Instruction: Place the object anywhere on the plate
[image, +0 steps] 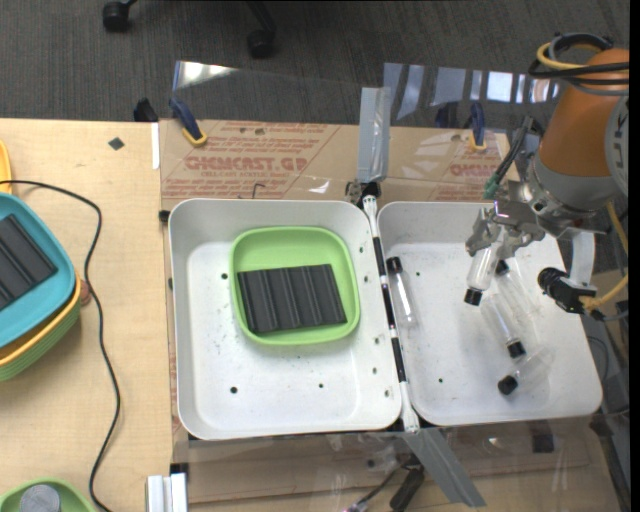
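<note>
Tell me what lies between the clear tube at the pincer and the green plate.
The clear tube hangs at the pincer over the right bin. Toward the green plate in the left bin, the two bins' adjoining rims cross the path, with another clear tube lying beside them. A dark ribbed mat covers the plate's middle.

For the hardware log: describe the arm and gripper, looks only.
The arm has an orange band over a grey wrist, with black and yellow cables looped on top and a green wire at its side. The gripper is small, silver metal, two-fingered.
</note>
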